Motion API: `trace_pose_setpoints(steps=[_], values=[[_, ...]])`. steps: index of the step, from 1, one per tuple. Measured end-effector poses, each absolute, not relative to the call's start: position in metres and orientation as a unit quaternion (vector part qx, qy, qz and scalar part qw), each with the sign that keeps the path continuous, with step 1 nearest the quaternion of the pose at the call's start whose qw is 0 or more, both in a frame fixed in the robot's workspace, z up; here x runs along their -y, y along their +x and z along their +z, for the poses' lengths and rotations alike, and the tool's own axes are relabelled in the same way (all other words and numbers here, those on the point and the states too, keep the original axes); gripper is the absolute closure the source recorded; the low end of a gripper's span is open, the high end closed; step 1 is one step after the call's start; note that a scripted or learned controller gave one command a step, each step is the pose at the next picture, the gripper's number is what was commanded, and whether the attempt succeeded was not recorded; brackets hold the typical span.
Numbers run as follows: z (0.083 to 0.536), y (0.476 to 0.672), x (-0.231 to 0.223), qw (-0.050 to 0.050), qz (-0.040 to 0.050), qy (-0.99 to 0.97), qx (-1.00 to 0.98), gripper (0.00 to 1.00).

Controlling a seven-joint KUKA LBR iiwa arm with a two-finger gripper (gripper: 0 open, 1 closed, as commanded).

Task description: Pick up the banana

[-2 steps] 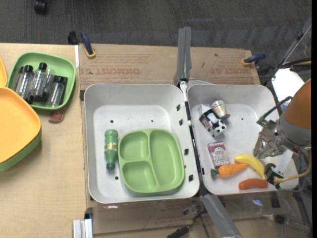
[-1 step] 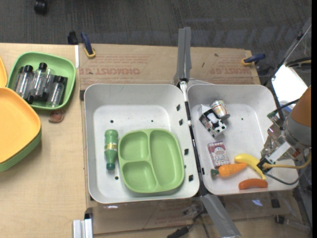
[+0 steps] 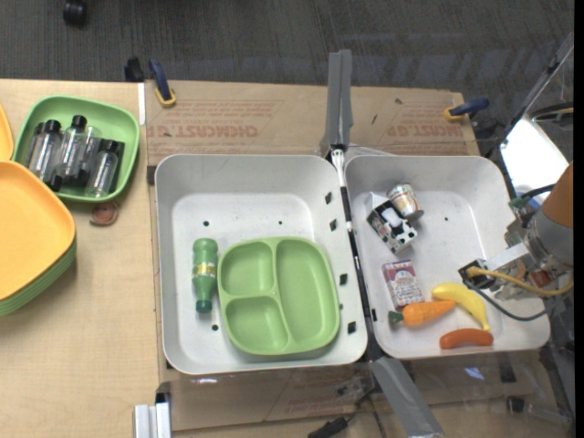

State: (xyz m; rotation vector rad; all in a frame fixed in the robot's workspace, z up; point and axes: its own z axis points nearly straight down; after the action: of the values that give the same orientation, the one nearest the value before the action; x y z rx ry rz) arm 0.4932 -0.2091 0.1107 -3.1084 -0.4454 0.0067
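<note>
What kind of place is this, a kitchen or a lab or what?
Probably a robot test bench, not a kitchen: white bins sit on cardboard held by a clamp, a banana lies in the right one, and a robot arm reaches in.

The arm (image 3: 561,210) is seen entering at the view's right edge; an orange band (image 3: 571,185) is shown above the grey wrist (image 3: 550,237); the gripper (image 3: 529,270) is held below it.

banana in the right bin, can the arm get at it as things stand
Probably yes: the banana lies uncovered in the right bin, close to the arm. The carrot by its left end might crowd a grasp.
</note>
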Motion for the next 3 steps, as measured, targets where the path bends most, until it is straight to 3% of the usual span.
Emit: trace_pose_setpoints(steps=[1,2,3], values=[[0.119,0.523,0.200,0.001,0.0025,-0.983,0.185,1.00],[0.090,0.502,0.198,0.002,0.0026,-0.979,0.206,1.00],[0.098,0.501,0.198,0.003,0.0048,-0.978,0.206,1.00]])
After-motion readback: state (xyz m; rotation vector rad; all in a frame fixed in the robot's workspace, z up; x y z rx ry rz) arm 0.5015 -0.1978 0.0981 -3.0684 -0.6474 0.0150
